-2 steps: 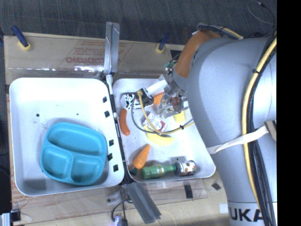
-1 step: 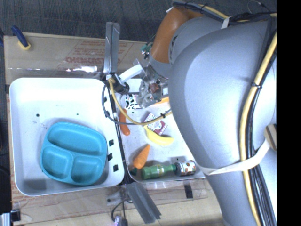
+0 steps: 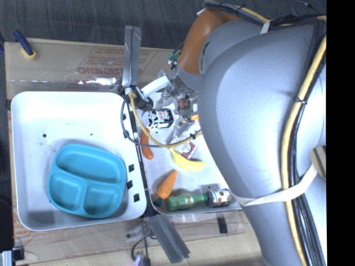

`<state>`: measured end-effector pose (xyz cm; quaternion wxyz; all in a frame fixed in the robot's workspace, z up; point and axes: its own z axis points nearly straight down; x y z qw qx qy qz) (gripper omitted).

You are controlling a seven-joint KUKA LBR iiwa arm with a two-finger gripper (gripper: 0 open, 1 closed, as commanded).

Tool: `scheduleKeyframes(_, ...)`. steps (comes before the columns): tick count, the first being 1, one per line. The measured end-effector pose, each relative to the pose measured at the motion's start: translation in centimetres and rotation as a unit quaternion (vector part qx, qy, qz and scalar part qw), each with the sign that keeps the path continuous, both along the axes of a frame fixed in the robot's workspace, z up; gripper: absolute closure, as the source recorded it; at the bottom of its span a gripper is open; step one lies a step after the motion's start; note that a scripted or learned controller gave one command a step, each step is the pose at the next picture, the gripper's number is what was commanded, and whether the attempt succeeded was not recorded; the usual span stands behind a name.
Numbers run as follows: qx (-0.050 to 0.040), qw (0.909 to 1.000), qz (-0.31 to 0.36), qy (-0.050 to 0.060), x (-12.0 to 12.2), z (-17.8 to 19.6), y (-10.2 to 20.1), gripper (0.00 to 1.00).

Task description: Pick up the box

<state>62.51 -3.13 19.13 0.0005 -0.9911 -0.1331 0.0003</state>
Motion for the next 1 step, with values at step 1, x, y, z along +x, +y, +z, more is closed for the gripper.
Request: scheduleKeyframes(1, 0.0006, 0.9996, -0.030, 0.000, -7.52, 16.44, -7.72, 0.00)
